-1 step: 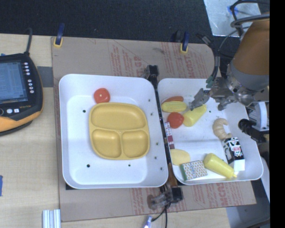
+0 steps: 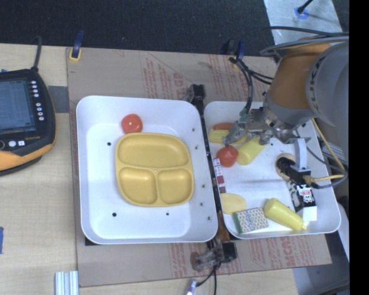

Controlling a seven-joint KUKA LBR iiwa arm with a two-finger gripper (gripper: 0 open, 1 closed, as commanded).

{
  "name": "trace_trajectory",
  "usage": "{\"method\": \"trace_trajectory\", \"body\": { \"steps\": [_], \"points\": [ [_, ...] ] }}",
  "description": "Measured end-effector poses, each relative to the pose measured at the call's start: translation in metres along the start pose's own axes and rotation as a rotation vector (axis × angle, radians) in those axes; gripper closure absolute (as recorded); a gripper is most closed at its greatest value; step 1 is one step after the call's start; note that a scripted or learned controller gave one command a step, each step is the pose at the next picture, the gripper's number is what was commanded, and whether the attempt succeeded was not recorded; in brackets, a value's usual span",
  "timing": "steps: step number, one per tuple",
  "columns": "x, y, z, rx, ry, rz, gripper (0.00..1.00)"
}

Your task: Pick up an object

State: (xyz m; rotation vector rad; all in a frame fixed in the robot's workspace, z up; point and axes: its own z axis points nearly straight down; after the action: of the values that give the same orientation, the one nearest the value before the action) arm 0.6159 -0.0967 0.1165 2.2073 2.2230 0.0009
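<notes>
My gripper (image 2: 249, 133) hangs low over the back of the right bin (image 2: 264, 178), below the grey and orange arm. Just in front of it lie a red ball (image 2: 228, 156) and a yellow cylinder (image 2: 252, 151), side by side. A yellow banana-like piece (image 2: 217, 136) and an orange piece (image 2: 222, 126) lie to its left against the bin wall. Nearer the front are a pale yellow round piece (image 2: 233, 202), a green speckled box (image 2: 252, 220) and a yellow bottle (image 2: 285, 214).
The left bin (image 2: 95, 165) holds a yellow divided plate (image 2: 155, 168) and a red tomato (image 2: 132, 123) at its back. A black and orange tablet (image 2: 15, 118) lies on the bench at far left.
</notes>
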Motion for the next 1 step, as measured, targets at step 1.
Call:
{"method": "trace_trajectory", "body": {
  "steps": [1],
  "points": [
    [0.0022,0.0415,0.0198,0.011,0.005,0.001,0.00]
  ]
}}
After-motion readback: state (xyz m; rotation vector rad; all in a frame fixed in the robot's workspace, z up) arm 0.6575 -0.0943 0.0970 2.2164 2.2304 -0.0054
